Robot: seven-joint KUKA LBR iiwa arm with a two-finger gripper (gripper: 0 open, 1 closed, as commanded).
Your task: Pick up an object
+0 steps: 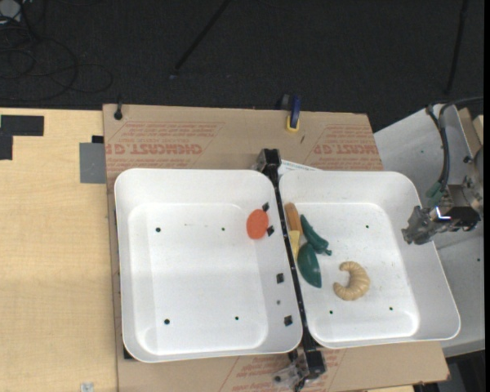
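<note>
While the orange ball (pixel 258 224) sits at three o'clock in the left bin (pixel 139 188), the croissant (pixel 353 280) lies mid right bin (pixel 408 188). It looks light and rigid; I'd pinch its thick middle. At three o'clock my hand (pixel 420 225) hovers, grip state unclear.

End effector (pixel 419 225) at the far right, low and dark (arm mostly cropped).

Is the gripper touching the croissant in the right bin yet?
Apart. The camera view shows the gripper at the right bin's right rim, with bare white floor between it and the croissant.
</note>
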